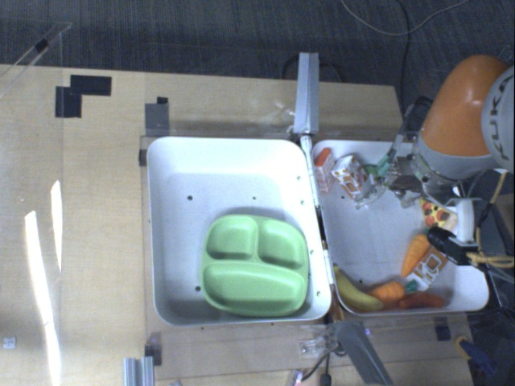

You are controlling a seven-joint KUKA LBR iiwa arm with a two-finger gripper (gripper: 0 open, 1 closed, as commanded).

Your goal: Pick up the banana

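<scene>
The yellow banana point(356, 294) lies in the right bin point(362, 240), tucked into its near left corner against the wall. My gripper point(375, 181) hovers over the far part of the same bin, well away from the banana and close to a white and red packet point(346, 175). Nothing of the banana is near the gripper.
Beside the banana lie an orange piece point(389, 291) and a red piece point(420, 301). A carrot point(414, 252) and a small printed box point(430, 270) sit to the right. The left bin point(173, 215) bears a green divided plate point(256, 265).
</scene>
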